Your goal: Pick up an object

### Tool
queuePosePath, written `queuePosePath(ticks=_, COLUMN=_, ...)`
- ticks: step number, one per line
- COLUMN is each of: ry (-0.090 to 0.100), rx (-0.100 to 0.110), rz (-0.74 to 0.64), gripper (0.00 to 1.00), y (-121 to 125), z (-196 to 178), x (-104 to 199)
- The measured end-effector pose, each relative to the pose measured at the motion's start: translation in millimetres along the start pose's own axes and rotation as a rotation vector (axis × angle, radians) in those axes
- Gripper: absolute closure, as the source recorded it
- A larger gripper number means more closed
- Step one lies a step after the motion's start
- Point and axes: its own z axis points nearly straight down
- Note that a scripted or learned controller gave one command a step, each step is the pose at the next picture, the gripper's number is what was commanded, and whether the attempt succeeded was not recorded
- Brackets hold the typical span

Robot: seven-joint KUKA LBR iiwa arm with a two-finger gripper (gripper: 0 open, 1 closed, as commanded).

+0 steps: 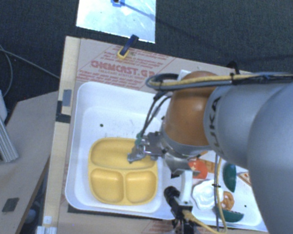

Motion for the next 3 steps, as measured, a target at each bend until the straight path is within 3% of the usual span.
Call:
queuePosePath(ticks=1, ry=-0.002, rx=-0.014, rz=0.003, gripper=0.0, y=60, z=65, x=90)
queuePosePath(ticks=2, ry=0.003, rx=-0.033, rz=0.007, gripper=0.0, y=142, z=-99, x=103)
queuePosePath(ticks=3, ry=-0.001, rx=-0.019, rz=0.014, gripper=0.0, y=2, z=77, x=83)
